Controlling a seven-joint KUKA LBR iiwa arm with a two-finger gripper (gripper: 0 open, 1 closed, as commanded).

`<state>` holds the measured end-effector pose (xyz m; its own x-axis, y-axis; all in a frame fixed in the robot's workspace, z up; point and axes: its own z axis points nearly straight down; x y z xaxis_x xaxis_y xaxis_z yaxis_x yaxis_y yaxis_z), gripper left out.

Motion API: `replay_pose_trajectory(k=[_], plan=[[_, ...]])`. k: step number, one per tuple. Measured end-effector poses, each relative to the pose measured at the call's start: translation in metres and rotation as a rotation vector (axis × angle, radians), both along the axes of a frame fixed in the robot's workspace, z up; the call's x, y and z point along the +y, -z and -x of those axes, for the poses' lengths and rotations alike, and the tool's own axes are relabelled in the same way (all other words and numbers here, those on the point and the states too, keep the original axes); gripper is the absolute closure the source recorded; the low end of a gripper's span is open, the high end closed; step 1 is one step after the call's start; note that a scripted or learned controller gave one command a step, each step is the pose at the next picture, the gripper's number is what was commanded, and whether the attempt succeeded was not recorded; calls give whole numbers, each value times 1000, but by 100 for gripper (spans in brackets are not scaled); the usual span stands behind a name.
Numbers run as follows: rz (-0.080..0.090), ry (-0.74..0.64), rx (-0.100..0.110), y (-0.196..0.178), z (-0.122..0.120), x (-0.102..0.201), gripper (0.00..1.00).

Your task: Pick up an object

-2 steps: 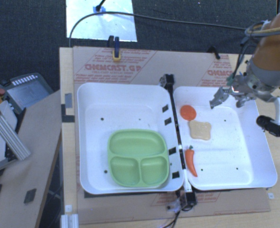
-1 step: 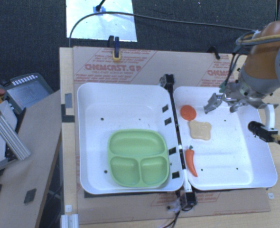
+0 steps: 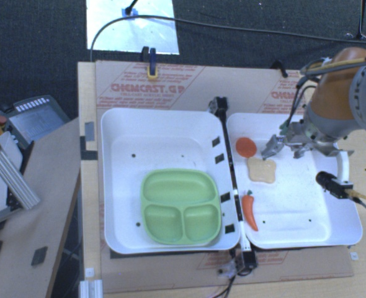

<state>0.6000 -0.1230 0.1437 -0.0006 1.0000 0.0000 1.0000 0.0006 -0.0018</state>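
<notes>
White left bin (image 3: 118, 166): green divided tray (image 3: 180, 206). Right bin (image 3: 332, 228): red disc (image 3: 245, 146), pale bread-shaped piece (image 3: 262, 170) just below claw (image 3: 273, 146), toy carrot (image 3: 250, 211) by divider, long axis near vertical, tip down. Claw hovers beside disc, fingers part open, nothing gripped.

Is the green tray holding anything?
Empty. All three compartments of the green tray show bare green plastic; it lies flat in the left bin.
</notes>
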Motion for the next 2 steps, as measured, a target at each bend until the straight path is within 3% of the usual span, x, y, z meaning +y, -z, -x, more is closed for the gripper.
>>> replay_pose_trajectory(k=[1, 2], plan=[[1, 0, -4, -13, -1, 0, 100], [2, -1, -9, -60, -6, -8, 100]])
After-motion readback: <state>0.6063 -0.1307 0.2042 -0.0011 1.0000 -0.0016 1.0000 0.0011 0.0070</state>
